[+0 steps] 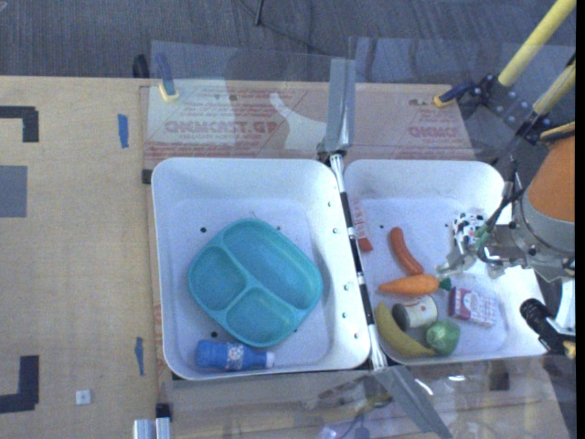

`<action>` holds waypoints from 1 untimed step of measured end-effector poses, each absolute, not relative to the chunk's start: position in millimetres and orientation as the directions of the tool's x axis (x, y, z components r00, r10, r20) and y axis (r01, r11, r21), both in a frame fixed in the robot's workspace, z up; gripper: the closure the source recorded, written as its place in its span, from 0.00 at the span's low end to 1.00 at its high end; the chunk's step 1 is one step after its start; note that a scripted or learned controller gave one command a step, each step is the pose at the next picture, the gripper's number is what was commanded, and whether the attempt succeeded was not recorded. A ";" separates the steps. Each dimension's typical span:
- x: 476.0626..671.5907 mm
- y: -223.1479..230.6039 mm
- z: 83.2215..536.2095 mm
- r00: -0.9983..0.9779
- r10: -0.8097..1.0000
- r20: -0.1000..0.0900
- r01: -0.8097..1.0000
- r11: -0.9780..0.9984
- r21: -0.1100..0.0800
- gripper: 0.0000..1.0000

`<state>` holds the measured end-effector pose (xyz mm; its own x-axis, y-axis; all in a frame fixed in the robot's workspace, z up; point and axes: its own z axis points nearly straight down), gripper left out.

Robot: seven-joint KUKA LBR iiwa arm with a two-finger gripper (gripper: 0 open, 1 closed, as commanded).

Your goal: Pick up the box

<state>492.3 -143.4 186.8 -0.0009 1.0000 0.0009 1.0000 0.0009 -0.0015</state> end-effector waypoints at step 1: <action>480.7 -196.1 93.6 0.131 0.991 0.000 0.991 -0.131 0.003 0.00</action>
<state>480.7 -196.1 93.6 0.1313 0.9913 -0.0004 0.9913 -0.1312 0.0030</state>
